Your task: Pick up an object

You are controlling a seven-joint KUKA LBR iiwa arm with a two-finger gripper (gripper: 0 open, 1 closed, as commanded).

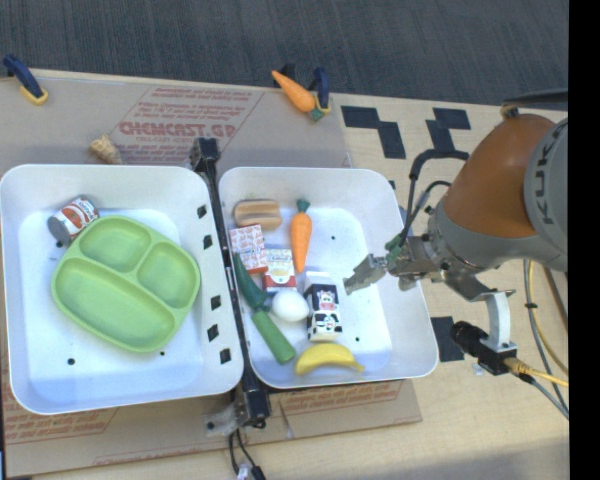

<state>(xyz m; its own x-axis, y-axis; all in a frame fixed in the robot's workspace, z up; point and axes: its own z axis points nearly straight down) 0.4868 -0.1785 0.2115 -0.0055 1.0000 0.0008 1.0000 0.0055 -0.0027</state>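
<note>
1. The gripper (pixel 363 273) hangs over the right side of the right bin (pixel 405 313), just beside the milk carton (pixel 323 311) and apart from it. Nothing sits between its fingers; whether they are spread or closed cannot be told from this slant.
2. The step in hand appears to be the approach. No object is lifted yet.
3. The nearest candidate is the milk carton, standing near the middle of the right bin, touching or nearly touching the white egg (pixel 289 306) on its left and just above the banana (pixel 329 360).
4. For a clean pick, the arm should centre over the carton, align the jaws across its narrow faces and descend straight, so that neither finger strikes the egg or the banana.
5. The carton is a small box, white with black cow patches and a dark top. Its flat sides likely give a firm seat.
6. The carrot (pixel 300 240) lies farther up the bin, orange with a green tip; it is tapered and likelier to slip.
</note>
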